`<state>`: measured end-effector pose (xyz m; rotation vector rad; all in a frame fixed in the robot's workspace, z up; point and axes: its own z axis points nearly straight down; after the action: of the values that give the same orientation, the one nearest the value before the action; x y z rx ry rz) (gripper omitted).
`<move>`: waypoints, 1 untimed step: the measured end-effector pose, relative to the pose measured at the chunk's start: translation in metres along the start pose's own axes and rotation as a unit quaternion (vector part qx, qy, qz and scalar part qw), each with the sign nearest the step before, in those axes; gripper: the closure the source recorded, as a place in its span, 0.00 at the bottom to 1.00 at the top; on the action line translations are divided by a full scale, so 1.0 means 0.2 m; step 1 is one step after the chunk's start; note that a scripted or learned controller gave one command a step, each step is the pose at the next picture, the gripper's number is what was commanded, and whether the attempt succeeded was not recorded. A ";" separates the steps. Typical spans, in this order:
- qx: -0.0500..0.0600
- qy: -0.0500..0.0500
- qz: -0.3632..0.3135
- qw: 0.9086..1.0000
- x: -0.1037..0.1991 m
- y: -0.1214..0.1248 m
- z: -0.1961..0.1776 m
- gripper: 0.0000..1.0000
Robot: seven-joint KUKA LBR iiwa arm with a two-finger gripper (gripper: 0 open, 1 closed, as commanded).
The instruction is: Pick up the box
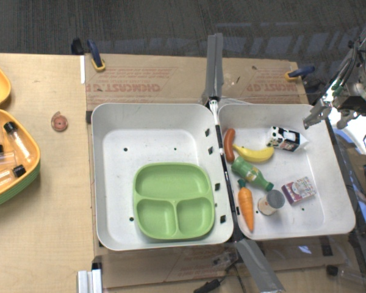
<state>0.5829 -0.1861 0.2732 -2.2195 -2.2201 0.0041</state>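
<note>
A small pink and purple box [299,190] lies flat in the right bin [329,224], toward its front right. A black and white cow-patterned carton [285,140] lies near that bin's back. My gripper [324,121] hangs over the right bin's back right corner, above and to the right of the carton and well behind the pink box. Its fingers [313,117] stand apart, open, with nothing between them.
The right bin also holds a sausage [229,145], a banana [254,154], a green bottle [251,174], a carrot [246,208] and a small can [269,205] just left of the box. The left bin [110,163] holds a green divided plate [174,200].
</note>
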 end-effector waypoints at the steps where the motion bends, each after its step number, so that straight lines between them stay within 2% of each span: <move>1: -0.001 0.000 -0.160 0.987 0.13 -0.06 0.83 0.00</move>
<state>0.5704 -0.1596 0.1082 -1.8370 -2.5468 0.0012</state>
